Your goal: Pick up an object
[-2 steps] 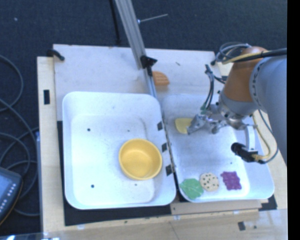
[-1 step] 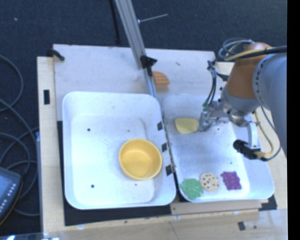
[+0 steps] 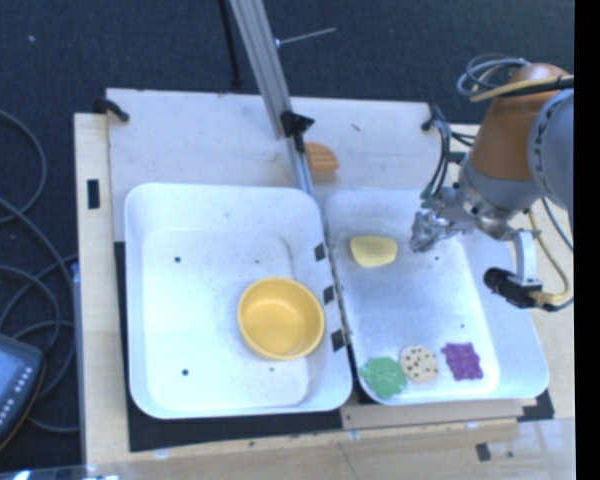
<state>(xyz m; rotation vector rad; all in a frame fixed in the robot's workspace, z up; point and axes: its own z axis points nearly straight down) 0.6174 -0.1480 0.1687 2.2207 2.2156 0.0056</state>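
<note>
At right of centre in the frame, I'm bringing the gripper (image 3: 426, 230), whose finger state I cannot tell, beside the pale yellow piece (image 3: 373, 251) in the right bin (image 3: 500, 368), aiming to centre over it before descending.

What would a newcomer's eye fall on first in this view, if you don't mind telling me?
Probably the yellow bowl, alone in the left bin. Next, the orange-banded arm reaching in from the right, its claw just above the right bin, beside a pale yellow piece. A green, a spotted and a purple piece line that bin's near edge.
</note>
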